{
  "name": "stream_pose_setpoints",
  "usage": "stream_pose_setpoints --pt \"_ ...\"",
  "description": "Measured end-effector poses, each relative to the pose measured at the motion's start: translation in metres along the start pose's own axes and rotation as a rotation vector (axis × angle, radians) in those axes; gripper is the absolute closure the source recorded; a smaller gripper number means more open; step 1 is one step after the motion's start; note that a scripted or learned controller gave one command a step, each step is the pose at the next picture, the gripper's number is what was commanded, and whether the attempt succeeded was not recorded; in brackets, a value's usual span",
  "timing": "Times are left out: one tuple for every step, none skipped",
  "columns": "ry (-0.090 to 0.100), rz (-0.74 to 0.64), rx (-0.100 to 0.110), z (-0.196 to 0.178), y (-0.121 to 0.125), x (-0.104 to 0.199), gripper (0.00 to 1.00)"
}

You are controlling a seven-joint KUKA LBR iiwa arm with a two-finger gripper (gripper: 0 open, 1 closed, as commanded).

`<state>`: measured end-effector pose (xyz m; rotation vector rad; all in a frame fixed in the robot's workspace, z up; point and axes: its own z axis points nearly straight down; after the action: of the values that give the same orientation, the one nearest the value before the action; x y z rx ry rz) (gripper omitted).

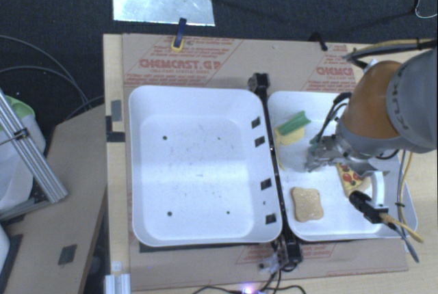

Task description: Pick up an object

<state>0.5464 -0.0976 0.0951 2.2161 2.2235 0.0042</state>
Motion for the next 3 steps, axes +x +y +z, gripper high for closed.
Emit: stream_pose_setpoints --pt "0.003 -0.011 -0.008 -0.095 0.013 0.102 1.00" --pt "0.002 -0.002 -0.011 -0.229 -0.050 0.100 1.00" --pt "0.002 -0.006 -0.004 -0.292 -0.055 0.171 1.00"
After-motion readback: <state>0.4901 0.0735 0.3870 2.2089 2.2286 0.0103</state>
